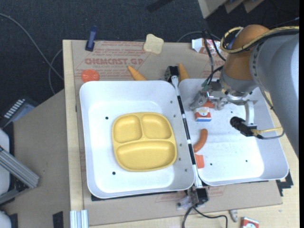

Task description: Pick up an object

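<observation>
- Far left of the end effector (209, 102): desk (47, 127) with a brown sheet (114, 58) under both bins. The sheet's red print reads "CHEMCAST GP"; the finer line above it is too small to read.
- On the sheet, up and left of the end effector: blue peg (90, 38), orange disc (89, 75), carrot (136, 73) lying slantwise, bread slice (153, 43).
- Left bin (95, 108): yellow three-part plate (144, 141), well left of the end effector and lower in view.
- Seam between the bins, below and slightly left of the end effector: orange-red block (199, 161), resting against the rim.
- Right bin (266, 165): sausage (201, 140) below the end effector, with nothing lying across it. Its long axis is steep, upper end leaning right, lower end leaning left toward the seam and near the block.
- Carton (203, 114): small and white with red and blue print that is unreadable. It sits just under the end effector, between it and the sausage. It is too squat to give a long axis, and whether they touch cannot be told.
- End effector: hangs low over the right bin's upper left corner. Released or clenched cannot be told.
- Right: grey arm (280, 70) with an orange band (247, 42), crossing the right bin's upper right part.
</observation>
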Tool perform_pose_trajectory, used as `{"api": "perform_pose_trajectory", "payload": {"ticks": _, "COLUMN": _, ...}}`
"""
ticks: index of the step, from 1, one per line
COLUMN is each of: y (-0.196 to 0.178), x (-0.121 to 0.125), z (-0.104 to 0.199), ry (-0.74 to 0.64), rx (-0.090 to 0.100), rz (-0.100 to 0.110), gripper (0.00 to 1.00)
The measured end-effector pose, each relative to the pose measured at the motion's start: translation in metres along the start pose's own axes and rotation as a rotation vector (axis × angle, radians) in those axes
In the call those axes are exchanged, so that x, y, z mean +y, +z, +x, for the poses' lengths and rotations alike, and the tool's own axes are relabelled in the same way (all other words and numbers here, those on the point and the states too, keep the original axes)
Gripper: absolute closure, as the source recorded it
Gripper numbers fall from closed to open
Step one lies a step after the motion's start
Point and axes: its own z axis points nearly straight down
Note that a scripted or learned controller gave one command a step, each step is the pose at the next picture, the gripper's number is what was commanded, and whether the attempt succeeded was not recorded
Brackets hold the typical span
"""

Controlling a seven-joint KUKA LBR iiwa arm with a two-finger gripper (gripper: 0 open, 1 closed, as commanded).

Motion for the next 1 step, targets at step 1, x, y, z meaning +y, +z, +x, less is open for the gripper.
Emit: {"api": "perform_pose_trajectory", "payload": {"ticks": 1, "y": -0.0102, "x": 0.0005, "z": 0.0004, "ry": -0.001, "rx": 0.0, "rz": -0.002, "gripper": 1.0}}
